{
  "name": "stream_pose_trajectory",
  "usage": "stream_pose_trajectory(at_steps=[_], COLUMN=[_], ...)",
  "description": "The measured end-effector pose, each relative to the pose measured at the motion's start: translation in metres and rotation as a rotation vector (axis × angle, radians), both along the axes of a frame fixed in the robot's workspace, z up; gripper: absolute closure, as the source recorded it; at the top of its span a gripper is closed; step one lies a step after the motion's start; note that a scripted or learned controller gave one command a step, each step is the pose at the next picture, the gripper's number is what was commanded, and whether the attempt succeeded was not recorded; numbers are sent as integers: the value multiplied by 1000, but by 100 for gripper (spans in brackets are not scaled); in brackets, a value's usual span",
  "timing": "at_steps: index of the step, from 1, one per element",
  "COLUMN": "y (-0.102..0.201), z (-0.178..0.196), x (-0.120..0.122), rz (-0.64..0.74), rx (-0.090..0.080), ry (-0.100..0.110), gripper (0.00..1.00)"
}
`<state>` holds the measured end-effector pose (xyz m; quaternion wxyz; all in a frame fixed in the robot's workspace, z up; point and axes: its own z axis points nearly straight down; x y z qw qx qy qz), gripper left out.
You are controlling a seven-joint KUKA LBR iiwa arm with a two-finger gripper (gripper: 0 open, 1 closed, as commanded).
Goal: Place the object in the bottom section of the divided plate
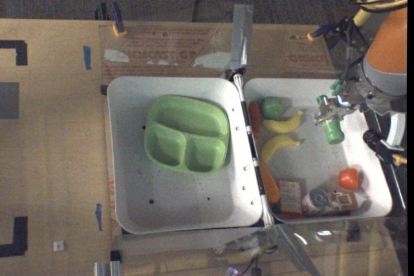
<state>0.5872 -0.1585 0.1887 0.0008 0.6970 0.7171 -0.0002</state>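
A light green divided plate (150, 121) lies in the left bin (129, 197), with one wide section at the back and two smaller ones toward the front. My gripper (328, 110) hangs over the back right of the right bin (378, 203). It is shut on a green cylinder (334, 132), which shows green on both sides of the metal fingers and points down toward the bin floor. The plate sections hold nothing.
The right bin also holds a green round fruit (272, 107), two yellow bananas (283, 125) (276, 146), a red-orange fruit (348, 179), an orange carrot (270, 185) along the left wall, a small box (290, 196) and a lying bottle (330, 200). Cables hang at right.
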Motion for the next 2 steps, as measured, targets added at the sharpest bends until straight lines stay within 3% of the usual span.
stream_pose_trajectory(at_steps=[1,2], y=[94,62], z=[-4,-82], x=[18,38], rz=[107,162], rx=[1,0], ry=[0,-3], gripper=[100,100])
